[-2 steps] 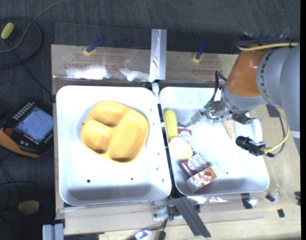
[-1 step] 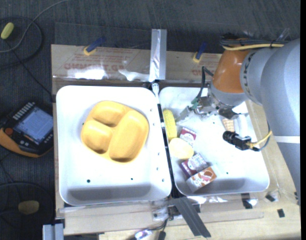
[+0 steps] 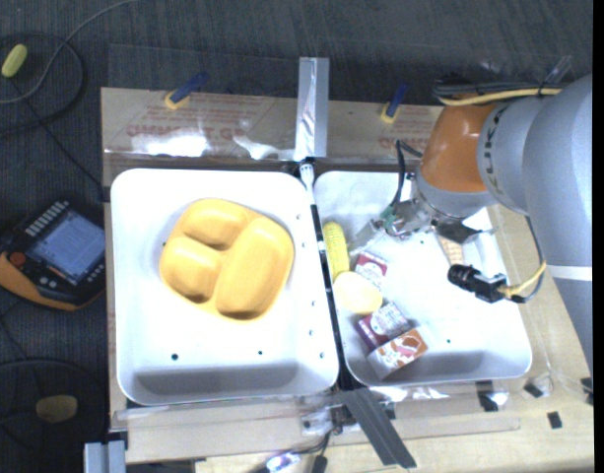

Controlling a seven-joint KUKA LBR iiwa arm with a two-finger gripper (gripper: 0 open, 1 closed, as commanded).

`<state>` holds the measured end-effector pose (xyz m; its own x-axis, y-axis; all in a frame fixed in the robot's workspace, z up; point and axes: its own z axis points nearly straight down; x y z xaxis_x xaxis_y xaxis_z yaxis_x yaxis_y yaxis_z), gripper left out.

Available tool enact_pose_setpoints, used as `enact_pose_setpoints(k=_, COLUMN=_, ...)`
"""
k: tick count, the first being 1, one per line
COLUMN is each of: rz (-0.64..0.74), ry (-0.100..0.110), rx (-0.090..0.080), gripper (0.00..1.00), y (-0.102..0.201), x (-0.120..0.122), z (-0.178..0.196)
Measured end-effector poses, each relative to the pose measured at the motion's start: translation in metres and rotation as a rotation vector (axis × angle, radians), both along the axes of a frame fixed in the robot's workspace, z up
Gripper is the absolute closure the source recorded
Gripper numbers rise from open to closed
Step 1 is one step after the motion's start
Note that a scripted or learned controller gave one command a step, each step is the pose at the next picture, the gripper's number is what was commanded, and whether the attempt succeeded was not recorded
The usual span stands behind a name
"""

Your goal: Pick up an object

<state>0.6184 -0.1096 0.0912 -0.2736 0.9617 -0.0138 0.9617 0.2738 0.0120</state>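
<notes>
**Corn within reach**

Corn (image 3: 334,247) looks light and stiff, likely smooth plastic, so I would take it across its middle, where the sides run straight. It lies along the left wall of the right bin (image 3: 499,353), above a pale yellow round piece (image 3: 356,292). My gripper (image 3: 395,217) hangs near it, up and to its right, not touching. How wide it stands, I cannot tell.

We see two smooth, shiny white plastic bins (image 3: 129,264), a soft-looking matt yellow lump (image 3: 226,257), shiny little food packets (image 3: 395,348) and a bumpy plastic corn cob (image 3: 334,247).
</notes>
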Motion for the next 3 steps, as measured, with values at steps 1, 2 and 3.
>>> enact_pose_setpoints(k=1, rz=0.002, ry=0.0, rx=0.007, gripper=1.0, y=0.004, x=0.001, z=0.01)
enact_pose_setpoints(k=2, rz=0.002, ry=0.0, rx=0.007, gripper=0.0, y=0.003, x=0.001, z=0.01)
enact_pose_setpoints(k=3, rz=0.027, ry=-0.005, rx=-0.003, gripper=0.0, y=0.002, x=-0.024, z=0.001)
